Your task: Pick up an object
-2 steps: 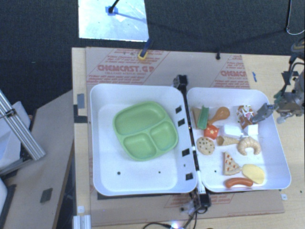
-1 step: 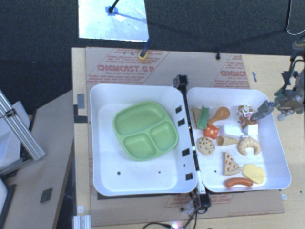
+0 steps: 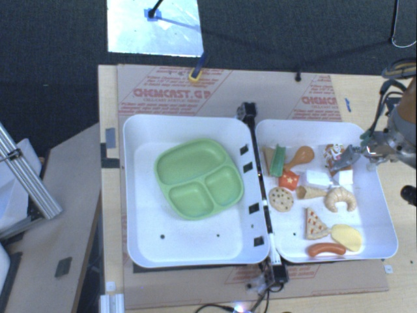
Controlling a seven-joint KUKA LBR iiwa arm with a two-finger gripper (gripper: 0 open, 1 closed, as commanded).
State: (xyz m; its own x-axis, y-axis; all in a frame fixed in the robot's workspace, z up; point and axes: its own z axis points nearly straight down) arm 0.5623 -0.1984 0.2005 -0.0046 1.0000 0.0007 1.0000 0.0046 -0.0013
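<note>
Toy food lay scattered in the right bin [image 3: 384, 223], all of it to the left of and below the gripper [image 3: 357, 154], which hung over that bin's upper right part at the end of the grey arm [image 3: 399, 135]; whether it was open or closed could not be made out. Nearest its tip sat a small brown-and-white piece [image 3: 335, 154] above a white block [image 3: 319, 177], with a croissant [image 3: 341, 199] just below. Farther left were a drumstick [image 3: 300, 156], a green strip [image 3: 278, 159], a red piece [image 3: 288, 179] and a cookie [image 3: 281, 199]; lower down lay a pizza slice [image 3: 315, 224], a yellow piece [image 3: 346, 237] and a sausage [image 3: 326, 249]. Well to the left, the other bin [image 3: 140, 240] held a green divided plate [image 3: 199, 178]. Both bins rested on a cardboard sheet [image 3: 172, 91] printed in red with what read as "CHEMCAST GP", on a pale wooden bench [image 3: 85, 194]. Beyond it lay dark carpet [image 3: 52, 57] bearing a shiny square panel [image 3: 155, 18].
</note>
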